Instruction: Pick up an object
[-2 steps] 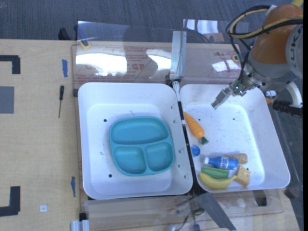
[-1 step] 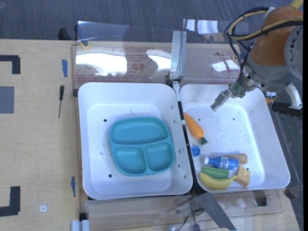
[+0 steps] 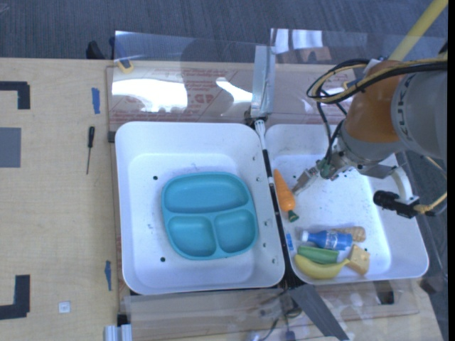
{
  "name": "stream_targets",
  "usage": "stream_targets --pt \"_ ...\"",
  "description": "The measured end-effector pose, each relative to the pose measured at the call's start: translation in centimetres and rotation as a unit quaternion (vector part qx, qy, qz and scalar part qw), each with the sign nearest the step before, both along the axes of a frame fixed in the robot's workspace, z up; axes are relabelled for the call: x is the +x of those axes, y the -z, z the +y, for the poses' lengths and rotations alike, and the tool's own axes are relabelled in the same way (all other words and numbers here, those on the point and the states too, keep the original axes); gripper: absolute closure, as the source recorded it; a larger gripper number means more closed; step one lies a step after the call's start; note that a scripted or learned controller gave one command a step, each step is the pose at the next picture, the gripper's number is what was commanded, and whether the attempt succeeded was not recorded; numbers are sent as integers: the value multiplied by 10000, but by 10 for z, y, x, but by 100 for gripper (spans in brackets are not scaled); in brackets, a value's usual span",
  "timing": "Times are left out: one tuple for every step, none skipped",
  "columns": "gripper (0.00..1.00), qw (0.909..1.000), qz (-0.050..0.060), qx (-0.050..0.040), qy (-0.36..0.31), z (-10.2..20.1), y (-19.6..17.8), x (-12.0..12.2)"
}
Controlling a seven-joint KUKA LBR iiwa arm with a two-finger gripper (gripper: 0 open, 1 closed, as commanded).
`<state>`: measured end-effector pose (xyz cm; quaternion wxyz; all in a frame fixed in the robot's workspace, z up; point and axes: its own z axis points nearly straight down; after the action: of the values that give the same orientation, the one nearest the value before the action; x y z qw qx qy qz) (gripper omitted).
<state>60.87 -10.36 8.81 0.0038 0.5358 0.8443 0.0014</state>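
camera view: looking down at a wooden desk (image 3: 50, 212) with two white bins. left bin (image 3: 135, 155) holding a teal divided tray (image 3: 210, 214). right bin (image 3: 398, 251) holding the pickable stuff: an orange carrot (image 3: 285, 194) lying along the left wall, then a cluster near the front edge, namely a blue bottle (image 3: 328, 239), something green (image 3: 320, 253), a yellow banana (image 3: 318, 267) and a tan chunk (image 3: 358, 260), all touching or overlapping.

pincer (image 3: 307, 179) hanging low over the bin floor just right of the carrot's upper end, prongs looking slightly apart with nothing between them. hard to be sure at this size though.

carrot seems the easiest grab. probably light plastic toy, stiff, smooth and a bit slippery, tapered so likely to squirt out if pinched near the tip. best bet: clamp across the thick middle, crosswise to its length. sitting close to the wall, so little room for the wall-side prong. cluster items crowded, harder to isolate.
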Motion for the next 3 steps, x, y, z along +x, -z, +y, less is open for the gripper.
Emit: stream_targets --pt "0 10000 7 -5 73 -41 1 -4" --pt "0 9963 14 17 857 3 1 -21" --pt "0 9966 8 -5 824 -59 1 -27"
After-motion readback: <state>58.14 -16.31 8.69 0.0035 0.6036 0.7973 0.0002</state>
